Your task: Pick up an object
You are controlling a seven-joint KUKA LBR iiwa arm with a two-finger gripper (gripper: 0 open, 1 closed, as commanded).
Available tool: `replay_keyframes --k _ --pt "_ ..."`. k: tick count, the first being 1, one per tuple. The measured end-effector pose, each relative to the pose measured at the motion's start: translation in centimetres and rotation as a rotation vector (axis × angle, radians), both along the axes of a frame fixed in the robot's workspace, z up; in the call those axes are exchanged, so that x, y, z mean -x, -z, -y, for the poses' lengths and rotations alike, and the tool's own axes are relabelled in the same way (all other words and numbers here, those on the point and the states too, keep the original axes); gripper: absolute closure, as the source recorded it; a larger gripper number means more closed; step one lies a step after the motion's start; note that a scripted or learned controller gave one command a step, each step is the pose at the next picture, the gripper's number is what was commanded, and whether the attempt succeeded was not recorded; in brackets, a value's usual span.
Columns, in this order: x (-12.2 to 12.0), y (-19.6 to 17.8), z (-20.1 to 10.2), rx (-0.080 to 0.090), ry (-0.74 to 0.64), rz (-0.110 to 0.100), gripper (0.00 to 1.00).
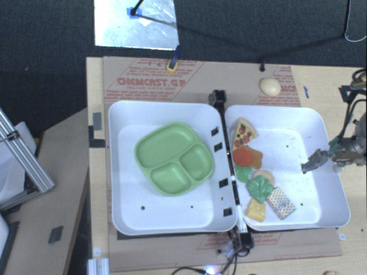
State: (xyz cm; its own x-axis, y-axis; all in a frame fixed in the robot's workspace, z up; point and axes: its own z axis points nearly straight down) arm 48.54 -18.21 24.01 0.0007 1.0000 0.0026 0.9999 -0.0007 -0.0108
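The right bin (298,125) holds a cluster of toy foods along its left side. A pizza slice (244,132) lies at the top, with a red tomato (243,156) on an orange piece (256,155) below it. Further down are a green leafy piece (261,188), a yellow wedge (256,209) and a patterned block (280,203). My gripper (314,161) hangs over the right side of this bin, well to the right of the foods and apart from them. Nothing shows in its grasp.
The left bin (123,130) bears a green divided plate (174,159). A black divider (227,165) runs between the bins. A pale egg-shaped object (270,86) rests on the cardboard behind the right bin. A foil sheet (136,16) lies at the far back.
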Motion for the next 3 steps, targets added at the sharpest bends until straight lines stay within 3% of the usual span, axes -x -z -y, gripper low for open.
replay_keyframes --k 1,3 --pt "-0.3 -0.6 -0.1 0.003 -0.004 0.012 0.00" --pt "-0.7 9.9 0.0 0.001 -0.002 0.008 0.00"
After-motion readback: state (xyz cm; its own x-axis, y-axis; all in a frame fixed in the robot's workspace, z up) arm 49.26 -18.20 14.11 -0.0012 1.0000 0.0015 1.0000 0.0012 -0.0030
